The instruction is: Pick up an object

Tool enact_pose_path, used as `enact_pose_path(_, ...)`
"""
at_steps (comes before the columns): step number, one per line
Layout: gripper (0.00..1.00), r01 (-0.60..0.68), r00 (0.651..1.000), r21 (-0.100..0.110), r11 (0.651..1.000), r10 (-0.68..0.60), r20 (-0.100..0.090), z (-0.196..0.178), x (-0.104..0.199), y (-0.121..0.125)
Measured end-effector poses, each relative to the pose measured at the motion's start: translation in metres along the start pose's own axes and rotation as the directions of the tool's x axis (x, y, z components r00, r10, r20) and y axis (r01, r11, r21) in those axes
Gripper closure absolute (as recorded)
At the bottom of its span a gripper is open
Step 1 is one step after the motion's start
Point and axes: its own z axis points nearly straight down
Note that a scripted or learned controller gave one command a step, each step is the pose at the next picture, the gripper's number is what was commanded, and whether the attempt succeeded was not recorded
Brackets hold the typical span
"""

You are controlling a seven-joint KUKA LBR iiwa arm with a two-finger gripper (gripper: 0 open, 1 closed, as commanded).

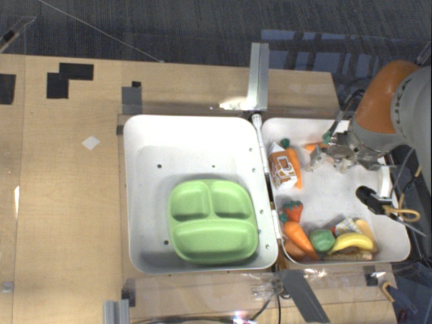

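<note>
Green divided plate point(213, 221) lies in left bin point(145, 137). Right bin point(398, 245) holds carrots point(298, 236), banana point(352, 243), orange packet point(285, 168); gripper point(335, 152) over its upper part.

Lighting: bright, even, from overhead; white bins point(196, 130) near overexposed, little surface detail. Shadows: soft, short; one under the green tray point(213, 220) at lower left, faint ones beside items at lower right. Glare: small hot spots on the metal bracket point(258, 79) at top centre and along the bottom edge. Focus: moderate softness throughout; arm point(398, 106) at right edge slightly blurred
</note>
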Motion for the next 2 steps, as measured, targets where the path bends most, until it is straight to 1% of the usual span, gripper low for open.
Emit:
enact_pose_path(1,0.0,-0.085,0.996,0.004,0.996,0.085,0.002,0.001,-0.035,0.022)
enact_pose_path(2,0.0,-0.209,0.978,0.014,0.978,0.209,0.0,0.002,0.034,0.045)
